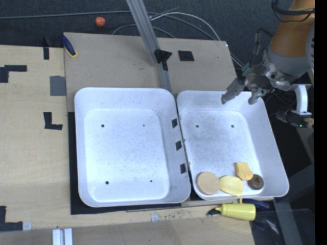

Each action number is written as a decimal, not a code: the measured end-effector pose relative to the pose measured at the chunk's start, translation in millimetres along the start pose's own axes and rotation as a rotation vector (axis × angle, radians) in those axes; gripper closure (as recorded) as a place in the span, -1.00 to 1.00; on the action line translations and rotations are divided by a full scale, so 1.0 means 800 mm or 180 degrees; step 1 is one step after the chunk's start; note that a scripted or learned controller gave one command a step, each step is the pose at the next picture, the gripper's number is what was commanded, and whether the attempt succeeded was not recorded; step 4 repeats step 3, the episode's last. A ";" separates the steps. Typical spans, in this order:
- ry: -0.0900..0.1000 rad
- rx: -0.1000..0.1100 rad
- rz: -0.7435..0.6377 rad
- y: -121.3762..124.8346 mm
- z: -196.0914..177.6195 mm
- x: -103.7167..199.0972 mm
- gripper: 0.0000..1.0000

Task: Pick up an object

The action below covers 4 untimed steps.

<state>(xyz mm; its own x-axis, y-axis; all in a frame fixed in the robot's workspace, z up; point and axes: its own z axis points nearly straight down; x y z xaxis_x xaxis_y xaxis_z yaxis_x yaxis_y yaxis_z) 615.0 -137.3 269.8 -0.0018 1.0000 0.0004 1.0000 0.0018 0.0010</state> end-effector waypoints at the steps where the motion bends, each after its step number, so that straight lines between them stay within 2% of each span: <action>1: 0.0000 -0.0002 0.0005 -0.135 -0.024 0.027 -1.00; 2: -0.0004 0.0003 0.0014 -0.133 -0.036 -0.030 -1.00; 3: -0.0002 0.0008 0.0009 -0.100 -0.028 -0.069 -1.00; 4: -0.0002 0.0008 0.0009 -0.100 -0.028 -0.069 -1.00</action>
